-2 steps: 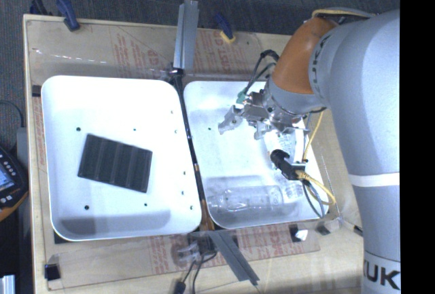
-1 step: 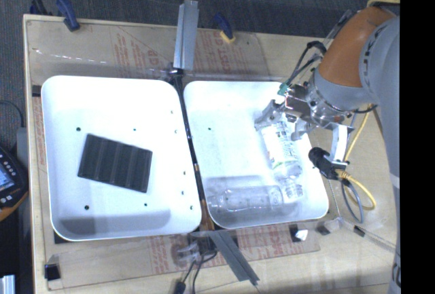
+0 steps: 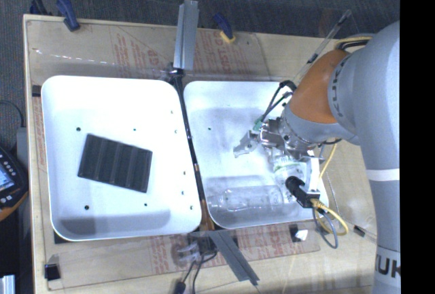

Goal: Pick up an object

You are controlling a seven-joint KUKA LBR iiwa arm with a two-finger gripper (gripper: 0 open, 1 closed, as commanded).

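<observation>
You see the gripper (image 3: 243, 147) low in the right bin (image 3: 224, 99), whether open or closed I cannot tell. The clear bottle (image 3: 248, 197) lies near its front wall; come down centered over it before closing.

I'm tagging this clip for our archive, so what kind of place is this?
Most likely a robotics lab or test cell. A grey arm reaches over two white bins set side by side on a clamped board, with cables trailing at the edge. A dark ridged panel lies in the left bin.
</observation>
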